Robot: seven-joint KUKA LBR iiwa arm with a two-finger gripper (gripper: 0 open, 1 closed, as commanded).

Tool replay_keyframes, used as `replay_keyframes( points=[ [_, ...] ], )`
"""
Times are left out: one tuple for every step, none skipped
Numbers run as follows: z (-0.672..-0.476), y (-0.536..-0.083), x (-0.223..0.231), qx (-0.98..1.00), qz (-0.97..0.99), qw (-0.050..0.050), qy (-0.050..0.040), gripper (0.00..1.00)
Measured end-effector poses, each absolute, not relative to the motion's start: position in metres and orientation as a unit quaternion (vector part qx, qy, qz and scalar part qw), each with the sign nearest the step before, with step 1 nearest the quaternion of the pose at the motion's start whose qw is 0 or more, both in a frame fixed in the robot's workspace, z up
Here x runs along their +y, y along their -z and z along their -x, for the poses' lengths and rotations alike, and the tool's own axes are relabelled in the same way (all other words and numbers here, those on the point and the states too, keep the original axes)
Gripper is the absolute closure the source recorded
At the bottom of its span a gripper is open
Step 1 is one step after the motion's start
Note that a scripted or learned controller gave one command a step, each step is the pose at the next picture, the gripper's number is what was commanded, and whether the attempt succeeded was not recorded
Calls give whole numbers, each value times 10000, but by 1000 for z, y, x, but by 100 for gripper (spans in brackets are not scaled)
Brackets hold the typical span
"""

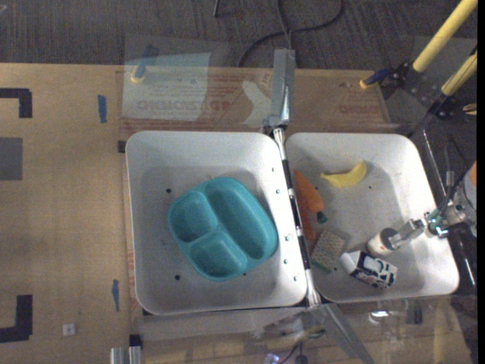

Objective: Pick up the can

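Note:
The can [370, 270] is a small white cylinder with a black and blue label. It lies on its side near the front of the right bin [409, 152]. My gripper [405, 232] comes in low from the right edge, a thin pale shape with teal bits at its wrist. Its tip is just above and to the right of the can, a short gap away. At that tip sits a small round beige-and-white piece [378, 243]; I cannot tell whether it belongs to the gripper or is a separate thing.
The right bin also holds a yellow banana [345, 176], an orange carrot [307, 196] along its left wall and a grey mesh pad [330, 249] next to the can. A teal divided plate [221, 227] lies in the left bin [151, 165].

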State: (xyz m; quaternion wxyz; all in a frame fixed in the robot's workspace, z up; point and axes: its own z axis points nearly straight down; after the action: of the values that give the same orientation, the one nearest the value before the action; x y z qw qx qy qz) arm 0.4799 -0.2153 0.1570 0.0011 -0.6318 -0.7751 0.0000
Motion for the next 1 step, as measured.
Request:
replay_keyframes(
  points=[
    [-489, -137, -217, -7941, 6075, -169, 55, 0]
  ],
)
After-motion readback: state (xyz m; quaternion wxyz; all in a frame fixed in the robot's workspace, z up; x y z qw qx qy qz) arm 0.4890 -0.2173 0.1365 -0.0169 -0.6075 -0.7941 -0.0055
